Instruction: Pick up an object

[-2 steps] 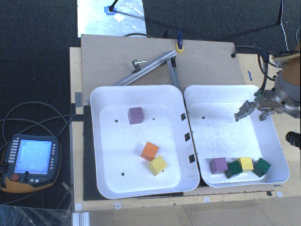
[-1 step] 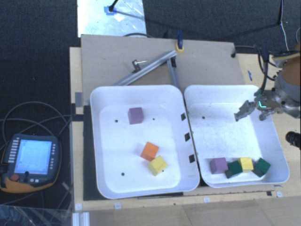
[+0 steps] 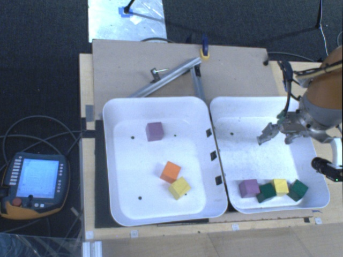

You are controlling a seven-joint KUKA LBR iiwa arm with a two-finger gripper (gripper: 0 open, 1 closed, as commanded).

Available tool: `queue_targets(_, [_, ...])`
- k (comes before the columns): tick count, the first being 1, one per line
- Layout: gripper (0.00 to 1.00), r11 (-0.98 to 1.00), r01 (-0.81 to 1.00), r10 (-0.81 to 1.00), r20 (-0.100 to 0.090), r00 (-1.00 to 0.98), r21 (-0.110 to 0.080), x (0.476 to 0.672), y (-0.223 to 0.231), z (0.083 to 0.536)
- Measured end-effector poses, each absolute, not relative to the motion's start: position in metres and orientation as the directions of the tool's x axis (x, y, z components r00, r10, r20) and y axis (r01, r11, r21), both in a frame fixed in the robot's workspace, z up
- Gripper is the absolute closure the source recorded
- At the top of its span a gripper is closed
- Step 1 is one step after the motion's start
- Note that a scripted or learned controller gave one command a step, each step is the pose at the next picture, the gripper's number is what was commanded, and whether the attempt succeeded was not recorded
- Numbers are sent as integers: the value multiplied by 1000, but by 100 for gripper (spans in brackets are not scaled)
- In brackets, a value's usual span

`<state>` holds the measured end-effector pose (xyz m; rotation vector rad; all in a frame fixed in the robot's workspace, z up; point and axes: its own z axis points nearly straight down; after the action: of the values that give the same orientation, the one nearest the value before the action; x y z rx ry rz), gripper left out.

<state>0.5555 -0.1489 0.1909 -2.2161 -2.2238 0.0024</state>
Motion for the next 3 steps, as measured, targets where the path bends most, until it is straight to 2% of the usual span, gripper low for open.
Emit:
queue_targets(2, [0, 3, 1000, 1000, 1, -3, -3, 554, -148, 97])
queue_targets(3, [100, 5, 1000, 1000, -1, -5, 4, 556, -148, 111])
